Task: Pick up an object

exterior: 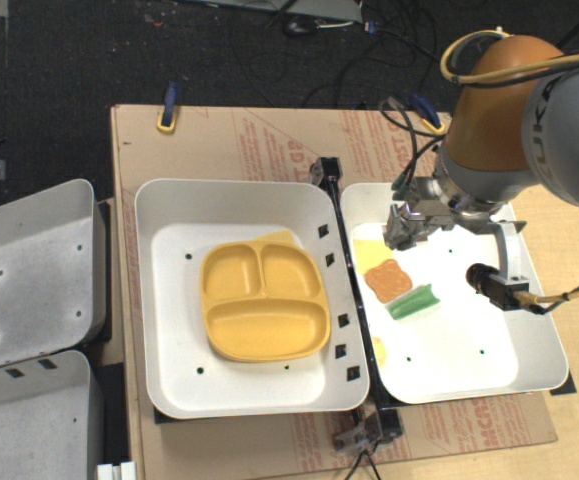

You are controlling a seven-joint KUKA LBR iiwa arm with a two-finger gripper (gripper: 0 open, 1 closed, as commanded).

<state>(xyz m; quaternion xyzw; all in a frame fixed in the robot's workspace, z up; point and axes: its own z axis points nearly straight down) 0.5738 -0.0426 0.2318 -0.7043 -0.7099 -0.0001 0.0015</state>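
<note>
In right bin (539, 363): claw (409, 223) hovers at far-left corner, open/closed can't tell. Orange piece (388, 280) and green block (412, 302) lie just near of it; block's long axis runs left-right, slightly tilted.

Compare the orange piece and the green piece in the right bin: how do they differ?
The orange piece is broad, flat and blocky; the green piece is a narrow bar. The orange piece lies nearer the gripper; the green piece lies below and right of it. Both lie flat in the right bin, close together.
</note>
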